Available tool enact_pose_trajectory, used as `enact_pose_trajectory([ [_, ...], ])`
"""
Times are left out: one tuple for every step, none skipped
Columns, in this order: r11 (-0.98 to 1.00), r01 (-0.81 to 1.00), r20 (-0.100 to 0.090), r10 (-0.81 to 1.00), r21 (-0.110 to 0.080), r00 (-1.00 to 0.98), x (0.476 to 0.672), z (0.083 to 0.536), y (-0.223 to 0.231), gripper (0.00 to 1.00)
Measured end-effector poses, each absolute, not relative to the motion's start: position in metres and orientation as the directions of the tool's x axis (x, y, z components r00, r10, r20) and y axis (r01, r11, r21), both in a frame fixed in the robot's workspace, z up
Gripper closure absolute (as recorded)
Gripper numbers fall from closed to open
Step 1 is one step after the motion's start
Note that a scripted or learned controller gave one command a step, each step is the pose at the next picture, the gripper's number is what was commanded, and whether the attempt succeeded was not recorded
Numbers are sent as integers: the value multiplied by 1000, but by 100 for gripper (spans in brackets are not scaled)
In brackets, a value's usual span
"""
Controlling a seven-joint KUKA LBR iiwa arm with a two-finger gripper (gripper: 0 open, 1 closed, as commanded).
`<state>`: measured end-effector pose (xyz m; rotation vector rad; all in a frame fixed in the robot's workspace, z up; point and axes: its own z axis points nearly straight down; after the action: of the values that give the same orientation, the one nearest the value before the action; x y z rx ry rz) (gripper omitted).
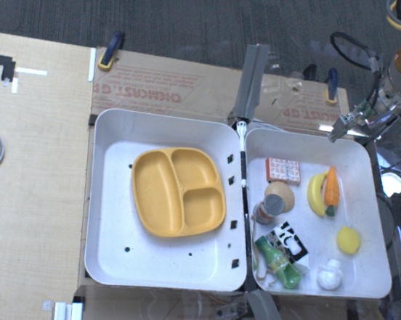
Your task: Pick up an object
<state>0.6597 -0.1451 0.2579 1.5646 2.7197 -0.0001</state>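
Note:
My gripper (350, 124) hangs over the back right corner of the right bin (383, 216), above the bin's rim and apart from every object. In that bin lie a small red and white box (283, 170), a banana (316, 195) with a carrot (332, 186) resting on it, a yellow lemon (349, 240), a white lumpy object (329, 276), a green bottle (280, 263), a black and white card (291, 242) and a tan and grey can (275, 202). The left bin (106, 209) holds a yellow divided plate (178, 191).
A grey divider post (252, 82) stands behind the seam between the bins. Brown cardboard (166, 89) with blue clamps (112, 49) lies behind them. Cables (350, 51) run near the arm at the upper right. A wooden bench top (23, 169) stretches to the left.

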Motion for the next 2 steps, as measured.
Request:
enact_pose_trajectory([
  [736,677,-5,677,2,-736,660,332,-98,100],
  [804,595,-2,595,0,-804,648,262,-23,100],
])
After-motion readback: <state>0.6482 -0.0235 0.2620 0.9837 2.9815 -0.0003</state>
